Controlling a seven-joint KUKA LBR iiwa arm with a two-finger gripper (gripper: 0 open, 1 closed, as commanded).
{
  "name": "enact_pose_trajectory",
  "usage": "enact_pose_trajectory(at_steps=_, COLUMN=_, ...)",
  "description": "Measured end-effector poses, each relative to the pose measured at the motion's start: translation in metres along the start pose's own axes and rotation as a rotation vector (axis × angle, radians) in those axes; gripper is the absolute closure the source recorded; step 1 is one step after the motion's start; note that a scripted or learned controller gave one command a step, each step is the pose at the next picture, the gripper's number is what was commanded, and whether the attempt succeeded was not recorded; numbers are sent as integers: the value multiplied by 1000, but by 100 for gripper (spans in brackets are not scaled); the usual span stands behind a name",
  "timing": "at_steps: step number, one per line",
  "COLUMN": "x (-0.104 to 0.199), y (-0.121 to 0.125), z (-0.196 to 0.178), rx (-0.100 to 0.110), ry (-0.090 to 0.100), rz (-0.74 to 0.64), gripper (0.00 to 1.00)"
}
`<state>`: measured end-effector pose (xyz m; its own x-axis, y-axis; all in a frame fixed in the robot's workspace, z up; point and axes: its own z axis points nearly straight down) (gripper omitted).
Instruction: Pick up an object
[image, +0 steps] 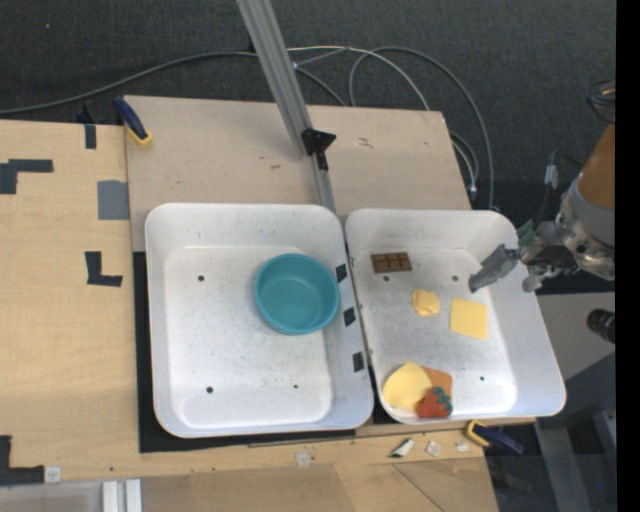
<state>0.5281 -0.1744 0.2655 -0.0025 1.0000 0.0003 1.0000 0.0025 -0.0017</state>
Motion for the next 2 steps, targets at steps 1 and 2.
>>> enact_pose_trajectory(at_steps=1, x=0, y=0, z=0, rx=0, ry=0, rz=0, gripper=0)
enact_pose_trajectory(at_steps=2, x=-5, y=-4, z=63, rx=6, ry=1, rz=2, gripper=0)
